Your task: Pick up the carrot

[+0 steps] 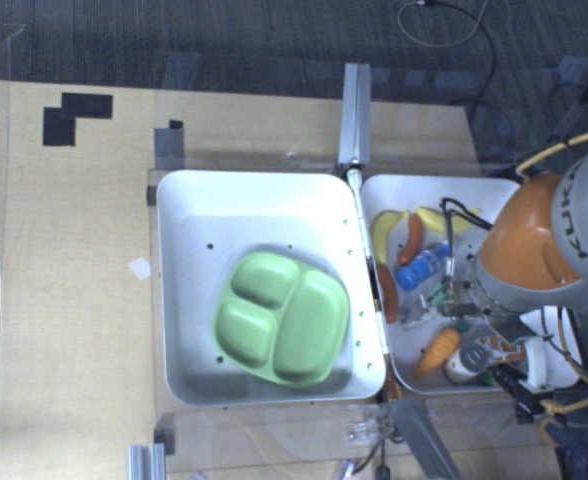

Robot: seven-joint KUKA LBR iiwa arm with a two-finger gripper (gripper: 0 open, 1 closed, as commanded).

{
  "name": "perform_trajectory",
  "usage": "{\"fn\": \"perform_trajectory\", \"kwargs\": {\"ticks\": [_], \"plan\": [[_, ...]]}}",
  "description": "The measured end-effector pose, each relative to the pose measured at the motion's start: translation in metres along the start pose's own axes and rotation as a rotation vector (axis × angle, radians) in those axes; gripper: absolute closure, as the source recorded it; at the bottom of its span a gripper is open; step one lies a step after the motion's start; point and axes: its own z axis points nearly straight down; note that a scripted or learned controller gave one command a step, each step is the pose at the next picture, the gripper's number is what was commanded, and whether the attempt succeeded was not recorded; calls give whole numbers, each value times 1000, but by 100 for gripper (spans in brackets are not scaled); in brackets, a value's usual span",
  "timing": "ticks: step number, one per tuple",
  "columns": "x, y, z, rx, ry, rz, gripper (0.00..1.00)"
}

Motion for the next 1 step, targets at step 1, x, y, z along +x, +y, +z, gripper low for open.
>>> {"fn": "perform_trajectory", "kwargs": {"ticks": [1], "plan": [[0, 3, -12, -8, -1, -3, 100]]}}
